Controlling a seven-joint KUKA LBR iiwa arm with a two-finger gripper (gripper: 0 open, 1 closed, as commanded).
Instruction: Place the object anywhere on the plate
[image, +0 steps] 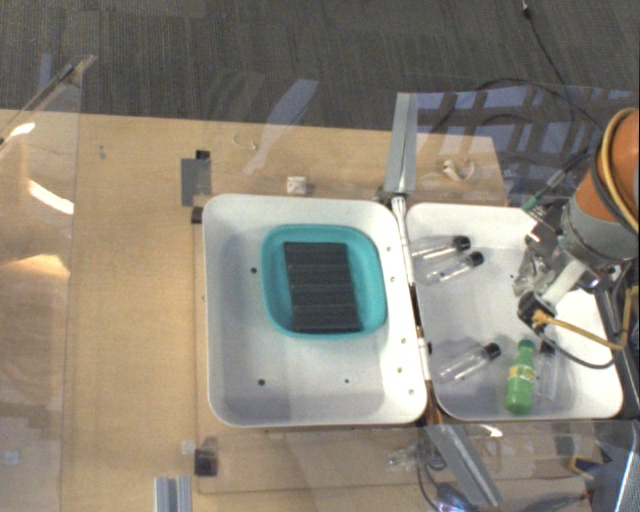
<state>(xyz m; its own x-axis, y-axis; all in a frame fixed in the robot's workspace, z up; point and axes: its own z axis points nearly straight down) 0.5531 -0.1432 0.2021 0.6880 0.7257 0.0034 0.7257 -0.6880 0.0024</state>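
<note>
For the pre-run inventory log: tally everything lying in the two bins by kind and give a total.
Clear vials with black caps: 3
Green bottle: 1
Teal plate: 1
Dark ridged block on the plate: 1
Total: 6
A faint clear shape right of the bottle is too unclear to count.

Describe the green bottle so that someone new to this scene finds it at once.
Look in the right-hand white bin, the one without the teal plate. Near its lower edge in the view, toward the right corner, sits a small bottle. It alone is green; its neighbours are clear vials with black caps.
</note>
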